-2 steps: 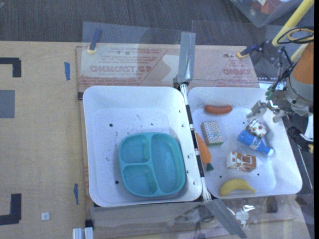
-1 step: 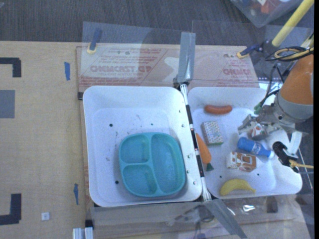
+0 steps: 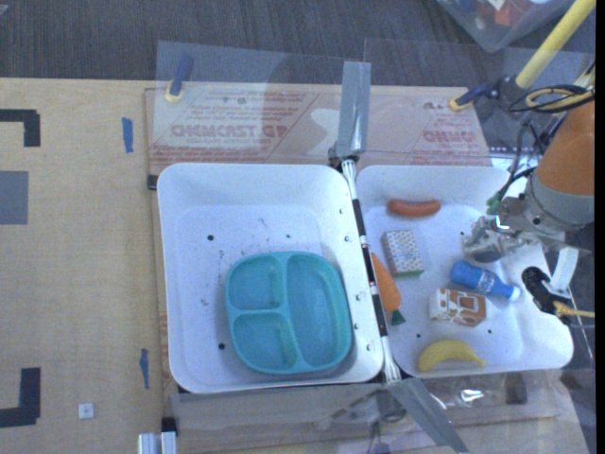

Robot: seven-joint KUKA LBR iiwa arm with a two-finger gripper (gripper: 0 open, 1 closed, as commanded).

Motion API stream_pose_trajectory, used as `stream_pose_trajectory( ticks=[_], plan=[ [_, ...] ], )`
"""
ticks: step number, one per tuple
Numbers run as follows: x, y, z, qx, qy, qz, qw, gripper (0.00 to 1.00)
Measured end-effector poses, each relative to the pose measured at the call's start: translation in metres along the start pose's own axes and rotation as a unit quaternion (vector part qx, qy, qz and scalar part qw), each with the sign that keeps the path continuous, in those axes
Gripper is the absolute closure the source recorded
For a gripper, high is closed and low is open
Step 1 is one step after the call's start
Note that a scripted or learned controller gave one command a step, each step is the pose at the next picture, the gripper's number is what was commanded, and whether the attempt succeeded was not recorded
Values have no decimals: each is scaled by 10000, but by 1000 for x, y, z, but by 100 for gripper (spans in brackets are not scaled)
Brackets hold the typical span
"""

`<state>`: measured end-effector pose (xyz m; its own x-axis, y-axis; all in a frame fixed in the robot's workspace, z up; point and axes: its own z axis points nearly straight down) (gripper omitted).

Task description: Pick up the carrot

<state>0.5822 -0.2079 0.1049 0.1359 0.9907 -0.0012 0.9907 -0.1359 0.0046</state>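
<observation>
Your arm, seen from above
You see an orange band [image 3: 579,154] over a grey wrist [image 3: 558,204], black cables looping beside it, and a metallic gripper [image 3: 493,236].

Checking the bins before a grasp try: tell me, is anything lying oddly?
The carrot is pressed against the right bin's left wall, beside the divider, so it may be awkward to grasp. The gripper hangs above the bottle, apart from it.

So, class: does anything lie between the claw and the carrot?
Yes. The claw sits at the right bin's right side; the carrot lies against its left wall. Between them lie the patterned box and the blue bottle.
</observation>
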Motion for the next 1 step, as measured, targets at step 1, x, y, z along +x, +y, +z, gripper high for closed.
stream_pose_trajectory(
  ticks=[1],
  plan=[
    [63, 38, -55, 0, -2, -909, 9959, 100]
  ],
)
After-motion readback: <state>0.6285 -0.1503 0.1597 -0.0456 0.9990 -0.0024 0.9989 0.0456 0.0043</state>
